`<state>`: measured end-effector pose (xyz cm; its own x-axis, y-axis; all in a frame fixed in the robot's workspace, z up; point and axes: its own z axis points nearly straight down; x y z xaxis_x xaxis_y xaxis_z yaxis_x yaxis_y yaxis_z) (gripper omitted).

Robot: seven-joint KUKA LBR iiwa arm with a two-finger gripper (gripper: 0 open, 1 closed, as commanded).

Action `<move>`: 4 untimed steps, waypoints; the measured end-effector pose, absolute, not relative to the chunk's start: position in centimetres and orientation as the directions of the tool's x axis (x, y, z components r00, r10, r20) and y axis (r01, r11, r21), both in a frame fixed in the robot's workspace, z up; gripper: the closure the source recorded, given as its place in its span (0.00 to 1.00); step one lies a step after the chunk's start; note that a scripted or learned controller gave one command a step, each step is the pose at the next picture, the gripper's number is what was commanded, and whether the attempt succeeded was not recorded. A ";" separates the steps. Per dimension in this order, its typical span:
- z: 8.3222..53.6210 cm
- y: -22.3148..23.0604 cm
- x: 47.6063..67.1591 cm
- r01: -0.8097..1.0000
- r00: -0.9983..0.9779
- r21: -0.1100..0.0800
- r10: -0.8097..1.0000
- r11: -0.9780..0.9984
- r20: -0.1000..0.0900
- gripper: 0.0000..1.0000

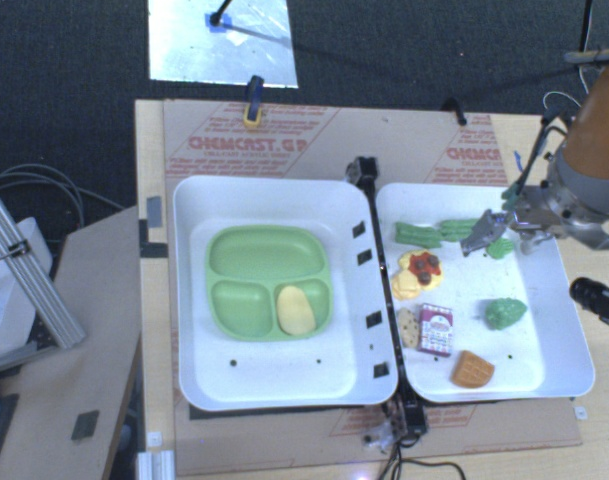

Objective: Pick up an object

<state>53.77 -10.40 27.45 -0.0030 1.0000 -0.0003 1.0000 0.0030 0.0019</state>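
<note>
The gripper [487, 232] is hanging over the right bin [569, 368], near its far edge, just beside the green beans [436, 233]; I cannot tell its state. A pizza slice [417, 273], a cookie [409, 328], a small red box [436, 329], a broccoli [505, 313] and a waffle [472, 369] are lying in this bin. In the left bin [194, 368], a green tray [269, 281] is holding a yellow piece [296, 310].

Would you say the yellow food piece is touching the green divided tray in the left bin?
Touching. The camera view shows the yellow food piece lying inside the green divided tray's lower-right compartment, resting on its floor.
</note>
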 end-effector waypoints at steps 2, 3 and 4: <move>8.1 -14.2 55.8 1.000 -0.008 0.003 1.000 0.008 -0.001 0.00; 17.8 -21.1 57.7 1.000 0.002 0.012 1.000 -0.002 -0.007 0.00; 8.1 -18.4 51.2 1.000 0.000 -0.003 1.000 0.000 0.002 0.00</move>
